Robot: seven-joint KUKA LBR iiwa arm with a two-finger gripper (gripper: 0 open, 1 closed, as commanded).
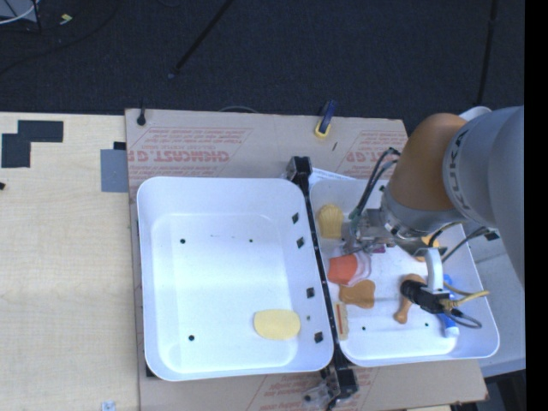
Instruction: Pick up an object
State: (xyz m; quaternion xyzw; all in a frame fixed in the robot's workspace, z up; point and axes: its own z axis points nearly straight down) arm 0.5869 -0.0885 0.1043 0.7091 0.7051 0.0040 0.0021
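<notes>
Right bin [479, 336], left part: a small red-orange object [343, 269] lies just under the hand [366, 245]. Looks light, probably soft plastic or foam, rounded, likely slippery; best pinched across its widest middle. Hand sits low above it, next to a yellow piece [330, 220]; whether it grips anything, cannot tell.

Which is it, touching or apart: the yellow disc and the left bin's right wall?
Apart. The camera view shows bare white floor between the yellow disc and the left bin's right wall.
</notes>
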